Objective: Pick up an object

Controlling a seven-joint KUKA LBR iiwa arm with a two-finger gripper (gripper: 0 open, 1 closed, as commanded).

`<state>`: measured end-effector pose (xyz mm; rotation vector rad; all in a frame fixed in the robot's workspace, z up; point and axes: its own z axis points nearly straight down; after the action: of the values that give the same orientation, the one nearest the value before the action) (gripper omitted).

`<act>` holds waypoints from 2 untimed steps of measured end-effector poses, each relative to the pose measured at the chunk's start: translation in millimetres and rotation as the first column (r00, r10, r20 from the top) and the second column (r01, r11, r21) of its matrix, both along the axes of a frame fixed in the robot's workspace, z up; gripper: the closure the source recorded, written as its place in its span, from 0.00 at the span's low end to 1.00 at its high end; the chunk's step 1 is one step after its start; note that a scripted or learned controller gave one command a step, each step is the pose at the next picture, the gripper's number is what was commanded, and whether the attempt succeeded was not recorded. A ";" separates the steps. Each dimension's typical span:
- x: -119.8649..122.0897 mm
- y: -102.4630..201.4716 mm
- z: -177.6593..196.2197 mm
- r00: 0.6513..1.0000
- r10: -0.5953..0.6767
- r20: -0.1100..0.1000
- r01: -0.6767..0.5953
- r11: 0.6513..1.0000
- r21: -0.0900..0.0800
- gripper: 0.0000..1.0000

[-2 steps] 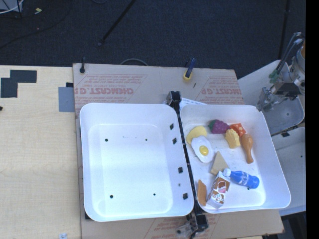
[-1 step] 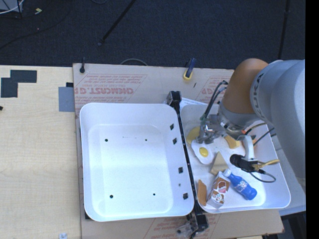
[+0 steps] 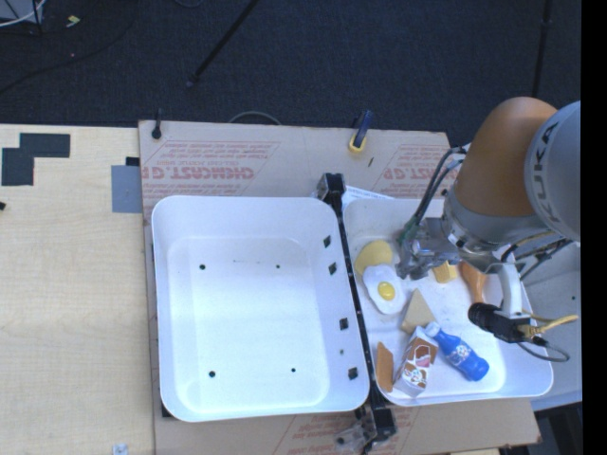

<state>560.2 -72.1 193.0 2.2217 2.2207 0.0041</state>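
Claw (image 3: pixel 414 259) state unclear; fried egg (image 3: pixel 383 288) at its 7 o'clock: light, flat, slippery — pinch across rim

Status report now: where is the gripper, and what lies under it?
Gripper low in right bin, beside fried egg. Cheese wedge, blue bottle, carton close by. Grasp unconfirmed.

In the right bin (image 3: pixel 531 387) I see a fried egg (image 3: pixel 383 288), lemon (image 3: pixel 374 253), cheese wedge (image 3: pixel 417 310), blue bottle (image 3: pixel 459 353) and carton (image 3: pixel 416 366) lying flat.
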 end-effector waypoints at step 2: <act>84.1 132.6 55.0 1.000 0.006 0.003 -0.006 1.000 0.000 1.00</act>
<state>644.3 60.5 248.0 2.2135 2.2259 0.0067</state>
